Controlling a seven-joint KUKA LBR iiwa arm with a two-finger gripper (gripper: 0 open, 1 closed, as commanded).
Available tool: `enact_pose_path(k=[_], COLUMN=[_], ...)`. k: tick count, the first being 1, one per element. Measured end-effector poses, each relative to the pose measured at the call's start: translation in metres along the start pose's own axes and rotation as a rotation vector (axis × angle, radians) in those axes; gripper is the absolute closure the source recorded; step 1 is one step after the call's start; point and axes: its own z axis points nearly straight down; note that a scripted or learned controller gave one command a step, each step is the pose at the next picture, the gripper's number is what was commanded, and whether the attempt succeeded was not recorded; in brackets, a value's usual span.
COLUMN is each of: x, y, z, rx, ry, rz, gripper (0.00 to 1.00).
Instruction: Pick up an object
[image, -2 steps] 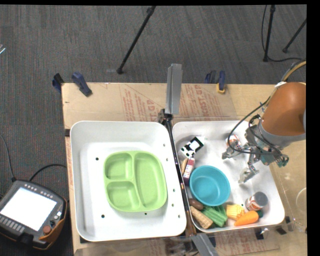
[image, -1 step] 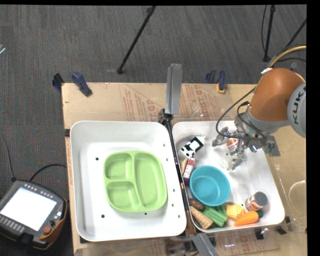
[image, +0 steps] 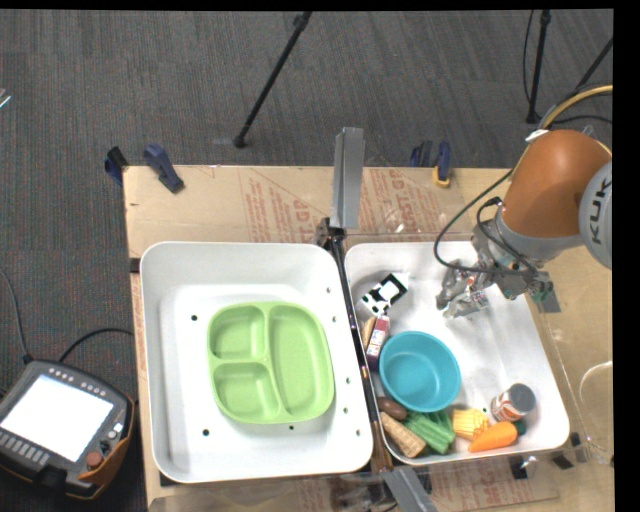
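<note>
My gripper (image: 462, 297) hangs over the back of the right bin (image: 535, 345), open, with nothing between its fingers. Below and left of it sits a blue bowl (image: 420, 370). A black-and-white patterned block (image: 385, 292) lies at the bin's back left, with a small brown bottle (image: 376, 338) just in front of it. Along the front edge lie a tan corn-like piece (image: 402, 432), a green vegetable (image: 432, 432), a yellow piece (image: 466, 422) and an orange carrot (image: 493, 436). A small can (image: 512, 403) stands at the front right.
The left bin (image: 165, 330) holds a green divided plate (image: 270, 360). A grey divider post (image: 348, 185) stands at the back between the bins. A tablet-like pendant (image: 55, 425) lies on the floor at the lower left.
</note>
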Motion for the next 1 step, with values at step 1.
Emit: enact_pose_path(k=[1], x=[0.0003], y=[0.0002], z=[0.0007], rx=[-0.001], ry=[0.001], rz=[0.0], gripper=[0.0])
